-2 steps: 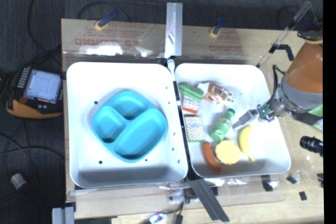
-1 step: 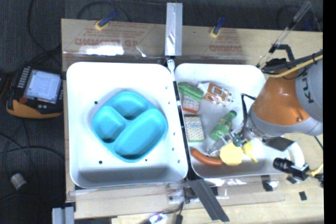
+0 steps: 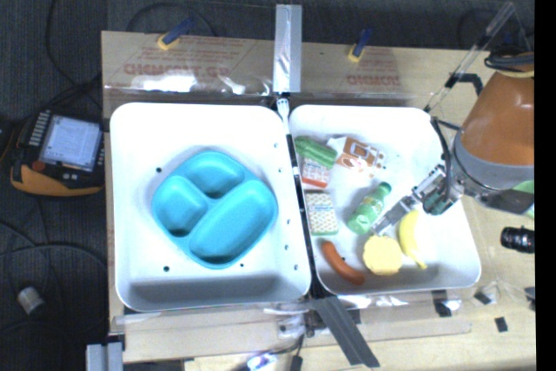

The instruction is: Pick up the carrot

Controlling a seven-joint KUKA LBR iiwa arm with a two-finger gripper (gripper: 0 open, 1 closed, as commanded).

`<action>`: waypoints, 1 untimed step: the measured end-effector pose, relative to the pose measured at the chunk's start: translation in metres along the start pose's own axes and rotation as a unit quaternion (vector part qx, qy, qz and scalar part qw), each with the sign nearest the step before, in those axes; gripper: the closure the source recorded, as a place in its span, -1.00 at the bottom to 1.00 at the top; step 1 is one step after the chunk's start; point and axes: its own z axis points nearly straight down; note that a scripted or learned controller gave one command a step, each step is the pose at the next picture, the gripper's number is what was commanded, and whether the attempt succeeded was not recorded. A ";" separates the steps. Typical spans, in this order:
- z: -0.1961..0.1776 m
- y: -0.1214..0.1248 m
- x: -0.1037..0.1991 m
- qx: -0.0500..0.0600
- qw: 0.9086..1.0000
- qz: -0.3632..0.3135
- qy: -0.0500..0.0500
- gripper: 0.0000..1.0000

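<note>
Lying at the right white bin's front edge, the orange-red tapered carrot is waiting ungrasped; the claw is hovering nearby over the yellow lemon, its opening impossible to judge.

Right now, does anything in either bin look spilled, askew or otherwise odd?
Nothing looks spilled or damaged. The right bin holds a loose jumble: the carrot lies at the front edge beside a yellow item and a banana, with a green bottle tilted behind. The gripper sits by the bottle, not at the carrot. The blue tray sits slightly turned in the left bin.
</note>
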 end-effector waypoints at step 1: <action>-0.070 0.041 0.049 0.000 0.999 0.049 -0.001 -1.00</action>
